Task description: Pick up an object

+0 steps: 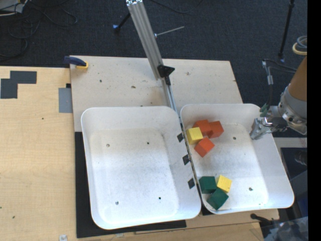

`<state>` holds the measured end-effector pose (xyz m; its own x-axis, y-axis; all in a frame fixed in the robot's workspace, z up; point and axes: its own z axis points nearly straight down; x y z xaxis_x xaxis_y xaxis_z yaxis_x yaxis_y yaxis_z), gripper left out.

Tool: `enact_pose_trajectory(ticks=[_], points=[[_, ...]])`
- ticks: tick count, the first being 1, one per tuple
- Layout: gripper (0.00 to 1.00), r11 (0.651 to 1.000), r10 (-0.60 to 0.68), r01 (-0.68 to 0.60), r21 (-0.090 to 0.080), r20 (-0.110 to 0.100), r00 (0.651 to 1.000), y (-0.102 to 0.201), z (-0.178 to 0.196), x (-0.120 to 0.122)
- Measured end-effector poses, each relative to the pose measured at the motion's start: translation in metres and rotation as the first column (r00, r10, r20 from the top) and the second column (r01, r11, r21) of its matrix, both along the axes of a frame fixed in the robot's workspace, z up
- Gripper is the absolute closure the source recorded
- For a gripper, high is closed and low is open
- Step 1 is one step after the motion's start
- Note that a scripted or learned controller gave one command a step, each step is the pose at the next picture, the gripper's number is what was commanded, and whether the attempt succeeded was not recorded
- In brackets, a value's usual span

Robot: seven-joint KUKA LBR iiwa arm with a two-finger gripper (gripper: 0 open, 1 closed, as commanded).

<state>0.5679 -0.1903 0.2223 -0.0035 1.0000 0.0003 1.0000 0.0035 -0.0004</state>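
The right bin holds several blocks. Near its upper left lie a yellow block, an orange-red block behind it and another orange block just below. Near the bin's front sit two dark green blocks with a small yellow block beside them. My gripper hangs at the right bin's upper right rim, well to the right of the blocks and apart from them. Nothing shows between its tips.
The left bin sits beside the right one, with black clips along the shared edge. A slanted aluminium bar rises behind the bins. A blue and yellow clamp lies on the far left of the board.
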Motion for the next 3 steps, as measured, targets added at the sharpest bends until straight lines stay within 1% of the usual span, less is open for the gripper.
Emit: enact_pose_trajectory(ticks=[1,2,3], points=[[1.0,1.0,0.002,-0.002,0.003,-0.002,1.0,0.055,0.011,-0.003],[1.0,1.0,0.001,-0.001,0.003,-0.005,1.0,0.112,0.0,-0.009],[1.0,1.0,0.001,-0.001,0.002,-0.002,1.0,0.16,0.005,-0.007]])
